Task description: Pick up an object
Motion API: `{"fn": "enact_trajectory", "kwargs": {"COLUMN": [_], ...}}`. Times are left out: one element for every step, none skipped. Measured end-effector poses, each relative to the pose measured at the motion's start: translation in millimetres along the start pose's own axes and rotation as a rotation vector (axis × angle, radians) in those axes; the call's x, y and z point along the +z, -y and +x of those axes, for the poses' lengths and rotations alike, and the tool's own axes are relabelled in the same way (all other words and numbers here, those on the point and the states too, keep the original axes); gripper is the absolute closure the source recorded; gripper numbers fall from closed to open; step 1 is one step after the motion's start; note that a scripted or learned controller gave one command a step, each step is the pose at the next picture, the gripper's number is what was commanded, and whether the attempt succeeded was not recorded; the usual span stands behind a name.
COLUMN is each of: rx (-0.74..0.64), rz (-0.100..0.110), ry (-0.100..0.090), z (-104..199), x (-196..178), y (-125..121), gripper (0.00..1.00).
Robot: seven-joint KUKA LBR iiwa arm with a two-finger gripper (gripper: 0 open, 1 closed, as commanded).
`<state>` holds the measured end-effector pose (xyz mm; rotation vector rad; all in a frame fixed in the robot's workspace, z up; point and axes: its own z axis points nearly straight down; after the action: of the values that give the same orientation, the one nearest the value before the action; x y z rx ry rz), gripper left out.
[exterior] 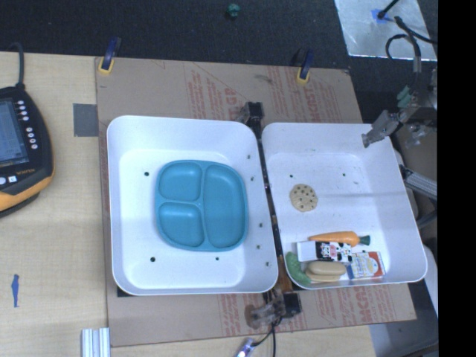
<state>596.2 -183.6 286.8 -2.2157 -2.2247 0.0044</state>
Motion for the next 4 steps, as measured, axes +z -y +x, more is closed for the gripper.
{"fn": "enact_trajectory", "kwargs": {"rx": [-0.003,-0.001,-0.002,-0.001], "rz": [0.001,0.002,0.001,-0.001], "ry": [0.001,0.000,0.000,-0.001], "z": [-28.4,-28.4,-16.6,41.1], "x": [64.6,132.8,195.8,157.2], "y": [-59.8,48.3,-25.2,-60.4], "gripper": [0.00,0.00,0.00,0.00]}}
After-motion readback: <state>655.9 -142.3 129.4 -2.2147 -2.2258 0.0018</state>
